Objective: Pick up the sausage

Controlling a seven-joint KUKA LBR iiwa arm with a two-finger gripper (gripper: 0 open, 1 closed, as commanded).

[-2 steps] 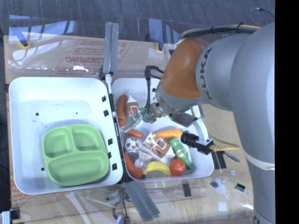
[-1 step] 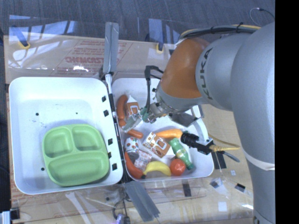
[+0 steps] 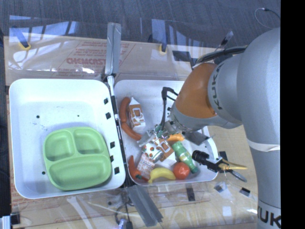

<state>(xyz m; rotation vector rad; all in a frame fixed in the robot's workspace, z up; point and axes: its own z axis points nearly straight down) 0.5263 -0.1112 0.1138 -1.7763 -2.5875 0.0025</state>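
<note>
The sausage is a long orange-red link lying along the left wall of the right bin, next to a small white and orange carton. The grey arm with its orange band reaches in from the right and hangs over the middle of that bin. My gripper is low over a pile of snack packets, to the right of the sausage and apart from it. The wrist hides most of the gripper.
A second reddish piece lies by the right bin's front left corner. A banana, a tomato, a green bottle and an orange carrot crowd the front. The left bin holds a green divided tray.
</note>
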